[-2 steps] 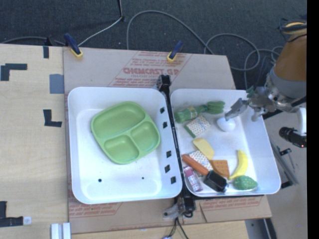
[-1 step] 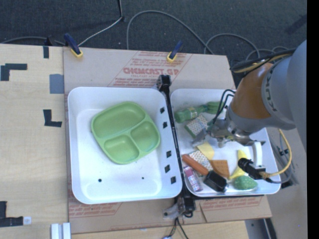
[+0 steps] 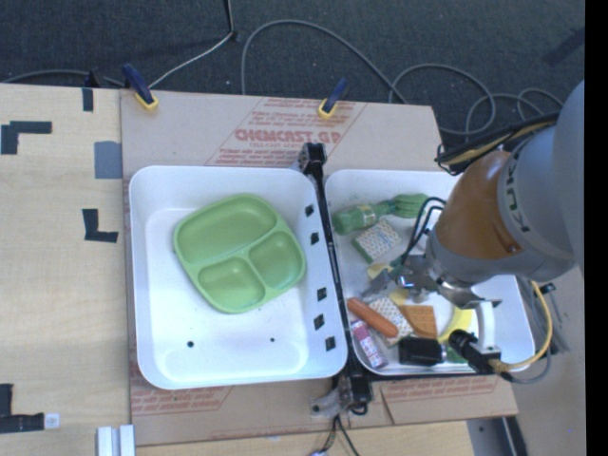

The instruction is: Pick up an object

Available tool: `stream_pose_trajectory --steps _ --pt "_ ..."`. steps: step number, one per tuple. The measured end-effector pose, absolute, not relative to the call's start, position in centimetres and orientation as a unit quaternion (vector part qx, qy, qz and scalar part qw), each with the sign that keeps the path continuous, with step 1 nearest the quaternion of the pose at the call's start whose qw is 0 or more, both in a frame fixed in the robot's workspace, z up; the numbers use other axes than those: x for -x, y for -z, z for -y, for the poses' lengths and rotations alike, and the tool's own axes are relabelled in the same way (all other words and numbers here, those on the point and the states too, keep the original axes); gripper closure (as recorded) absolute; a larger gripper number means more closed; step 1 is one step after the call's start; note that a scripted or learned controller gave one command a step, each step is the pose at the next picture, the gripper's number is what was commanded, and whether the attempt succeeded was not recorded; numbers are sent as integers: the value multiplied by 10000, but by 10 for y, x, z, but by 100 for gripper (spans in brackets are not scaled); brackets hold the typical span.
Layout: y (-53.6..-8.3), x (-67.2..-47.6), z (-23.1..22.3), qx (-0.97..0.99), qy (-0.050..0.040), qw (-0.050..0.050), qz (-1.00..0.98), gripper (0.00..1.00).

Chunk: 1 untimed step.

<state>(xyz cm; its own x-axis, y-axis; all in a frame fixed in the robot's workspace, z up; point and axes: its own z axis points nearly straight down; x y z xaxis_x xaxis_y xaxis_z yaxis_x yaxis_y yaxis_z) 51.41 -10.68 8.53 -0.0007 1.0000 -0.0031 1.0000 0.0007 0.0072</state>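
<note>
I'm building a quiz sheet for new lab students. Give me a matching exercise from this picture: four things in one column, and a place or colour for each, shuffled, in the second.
Things:
1. divided plate
2. carrot-like orange piece
3. green bottle
4. yellow clamp

Places or colours:
A. far end of the right bin
B. light green, lying in the left bin
C. on the cardboard's far edge
D. near part of the right bin, beside the divider

Pairs: 1-B, 2-D, 3-A, 4-C
</note>
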Motion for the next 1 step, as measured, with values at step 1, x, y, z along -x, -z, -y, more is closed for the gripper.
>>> stream_pose_trajectory --steps 1 --pt "-85 -575 99 -7066 -7 18 -7076 0"
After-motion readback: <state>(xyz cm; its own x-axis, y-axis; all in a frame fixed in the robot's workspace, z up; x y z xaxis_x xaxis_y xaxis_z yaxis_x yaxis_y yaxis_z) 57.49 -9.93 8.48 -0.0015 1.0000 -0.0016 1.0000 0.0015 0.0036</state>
